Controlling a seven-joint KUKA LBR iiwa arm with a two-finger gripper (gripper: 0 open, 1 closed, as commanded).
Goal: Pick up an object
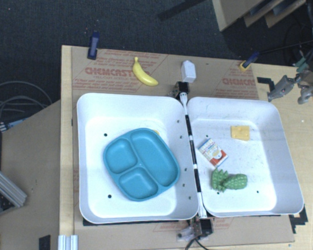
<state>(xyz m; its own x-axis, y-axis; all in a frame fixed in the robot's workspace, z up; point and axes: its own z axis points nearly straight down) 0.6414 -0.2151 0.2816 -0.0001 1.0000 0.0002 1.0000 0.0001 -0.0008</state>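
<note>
The right bin (281, 156) holds three things. A yellow square piece (240, 133) lies near its far side. A small white and red packet (212, 152) lies by its left wall, and a green spiky toy (228, 181) sits in front of the packet. A blue divided plate (141, 163) lies in the left bin (93, 123). My gripper (292, 92) hangs beyond the right bin's far right corner, over the bench, well away from all of these. Its fingers stand apart with nothing between them.
A yellow banana (144, 73) lies on the cardboard behind the left bin. A small white block (188, 71) sits at the far end of the seam between the bins. Blue clips (93, 45) mark the bench's far edge.
</note>
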